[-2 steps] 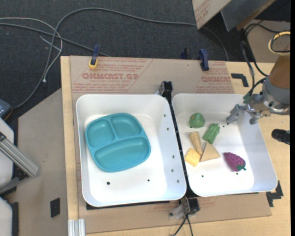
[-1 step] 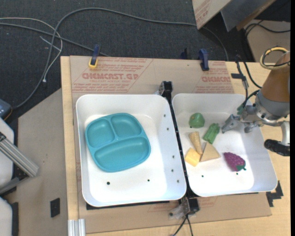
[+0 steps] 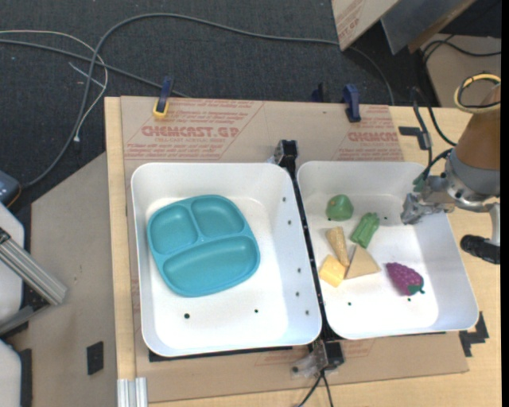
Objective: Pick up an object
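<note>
Since all the toy food sits in the right bin (image 3: 453, 262), the gripper (image 3: 413, 208) hangs over its 2 o'clock corner, carrying nothing; can't tell its state. Nearest grabs: green pepper (image 3: 339, 207) at 10, purple grapes (image 3: 405, 278) at 4.

Floor (image 3: 64, 87): dark carpet, with grey cables (image 3: 87, 60) trailing across it.
Bench (image 3: 231, 131): brown printed board, held by two blue clamps (image 3: 165, 95).
Upper right: cardboard box (image 3: 362, 20).
Light: even.
</note>
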{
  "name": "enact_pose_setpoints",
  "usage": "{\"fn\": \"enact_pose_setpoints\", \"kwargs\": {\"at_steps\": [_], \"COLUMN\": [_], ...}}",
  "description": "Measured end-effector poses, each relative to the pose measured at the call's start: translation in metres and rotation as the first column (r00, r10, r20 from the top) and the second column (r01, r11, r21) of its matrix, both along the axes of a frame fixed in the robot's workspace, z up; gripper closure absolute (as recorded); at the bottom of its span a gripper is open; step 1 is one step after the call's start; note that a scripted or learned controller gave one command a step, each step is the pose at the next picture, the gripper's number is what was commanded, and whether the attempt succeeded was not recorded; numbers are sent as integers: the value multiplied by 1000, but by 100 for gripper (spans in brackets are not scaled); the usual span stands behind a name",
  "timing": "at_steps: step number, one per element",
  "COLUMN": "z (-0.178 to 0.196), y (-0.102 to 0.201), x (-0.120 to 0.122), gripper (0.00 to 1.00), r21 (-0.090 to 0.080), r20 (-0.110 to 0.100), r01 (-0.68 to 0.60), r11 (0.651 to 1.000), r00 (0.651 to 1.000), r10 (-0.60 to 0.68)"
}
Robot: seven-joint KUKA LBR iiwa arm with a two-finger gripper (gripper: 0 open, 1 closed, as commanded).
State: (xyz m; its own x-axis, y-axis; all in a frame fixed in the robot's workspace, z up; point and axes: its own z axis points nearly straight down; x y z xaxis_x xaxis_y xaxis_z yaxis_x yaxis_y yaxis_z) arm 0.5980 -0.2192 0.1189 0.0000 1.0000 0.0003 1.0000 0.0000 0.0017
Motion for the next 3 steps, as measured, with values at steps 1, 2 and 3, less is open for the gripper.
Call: {"fn": "enact_pose_setpoints", "kwargs": {"at_steps": [1, 2, 3], "z": [49, 93, 146], "y": [2, 5, 5], "x": [-7, -5, -4], "gripper": [100, 100, 100], "r21": [-2, -2, -2], "r20": [3, 4, 2], "r01": [0, -1, -1], "r11": [1000, 1000, 1000], "r00": [1000, 1000, 1000], "r10": [0, 1, 1]}}
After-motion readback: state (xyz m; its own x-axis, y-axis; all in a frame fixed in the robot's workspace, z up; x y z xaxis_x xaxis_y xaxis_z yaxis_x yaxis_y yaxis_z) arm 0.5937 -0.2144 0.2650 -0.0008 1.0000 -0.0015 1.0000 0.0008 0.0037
